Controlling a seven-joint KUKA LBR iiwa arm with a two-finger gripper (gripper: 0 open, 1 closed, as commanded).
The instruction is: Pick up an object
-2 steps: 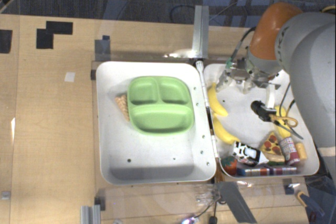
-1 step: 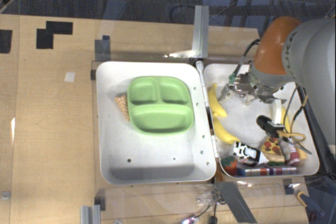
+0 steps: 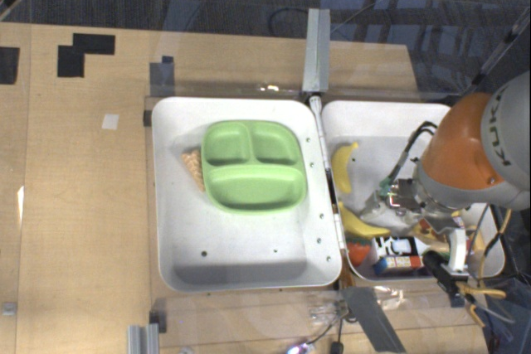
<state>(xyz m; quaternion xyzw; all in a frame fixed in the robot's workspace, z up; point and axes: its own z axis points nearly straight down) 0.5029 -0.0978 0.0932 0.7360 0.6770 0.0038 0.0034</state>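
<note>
The right bin holds a small yellow banana near its left wall. A second, larger banana lies lower down, with a red round item and a dark box with a white label near the front wall. My gripper hangs low over the middle of this bin, beside the right end of the larger banana. The grey and orange wrist covers much of the bin's right half. I see no object lifted clear of the bin.
The left bin carries a green divided plate with a tan textured item poking out under the plate's left edge. A metal divider rail stands behind the bins. Cables trail at the front right.
</note>
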